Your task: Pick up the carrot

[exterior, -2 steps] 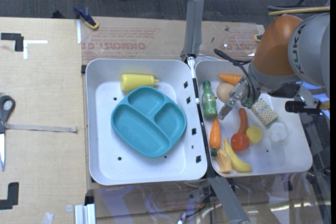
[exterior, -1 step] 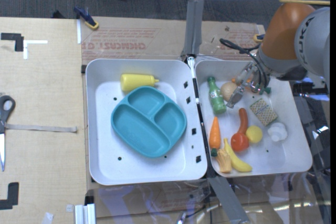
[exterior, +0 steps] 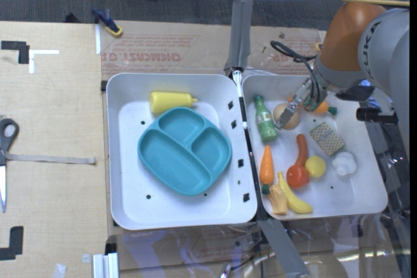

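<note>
We see the carrot (exterior: 266, 165) lying in the right bin (exterior: 365, 205), lower left among toy foods — the hand (exterior: 288, 111) hovers above it near a tan ball (exterior: 287, 116); its grip we cannot tell.

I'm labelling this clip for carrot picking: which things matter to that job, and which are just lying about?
Job:
carrot
pincer
right bin

Lying about:
blue plate
yellow bottle
green bottle
banana
tomato
lemon
scissors
</note>
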Tool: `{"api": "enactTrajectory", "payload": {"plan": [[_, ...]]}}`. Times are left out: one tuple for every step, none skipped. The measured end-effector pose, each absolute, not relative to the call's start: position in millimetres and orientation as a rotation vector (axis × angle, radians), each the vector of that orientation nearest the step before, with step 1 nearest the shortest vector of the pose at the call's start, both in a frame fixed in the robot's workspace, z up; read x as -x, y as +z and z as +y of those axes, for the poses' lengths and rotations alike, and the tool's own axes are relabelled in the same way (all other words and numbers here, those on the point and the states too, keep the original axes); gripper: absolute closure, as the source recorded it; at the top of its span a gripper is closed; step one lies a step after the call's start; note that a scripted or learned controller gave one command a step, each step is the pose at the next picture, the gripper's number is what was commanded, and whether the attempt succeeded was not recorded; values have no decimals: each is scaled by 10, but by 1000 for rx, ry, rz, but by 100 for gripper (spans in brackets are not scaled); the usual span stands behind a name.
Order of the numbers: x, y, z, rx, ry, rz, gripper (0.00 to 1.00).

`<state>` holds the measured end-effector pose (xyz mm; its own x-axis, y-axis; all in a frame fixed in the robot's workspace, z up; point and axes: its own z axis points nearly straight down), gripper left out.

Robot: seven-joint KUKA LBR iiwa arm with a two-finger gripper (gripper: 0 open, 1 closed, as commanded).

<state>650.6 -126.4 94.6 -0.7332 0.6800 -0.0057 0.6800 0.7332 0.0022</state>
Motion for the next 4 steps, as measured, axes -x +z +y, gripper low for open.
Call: {"api": "enactTrajectory", "payload": {"plan": [[-6419,963,-1716,-1177,7,2908,0],[-6467,984,-2075,-1330,19,2844,0],[-6480,1764,-2213,-1240,-1,2880,0],[-6249,985,-2223,-1311,1,2842,0]]}}
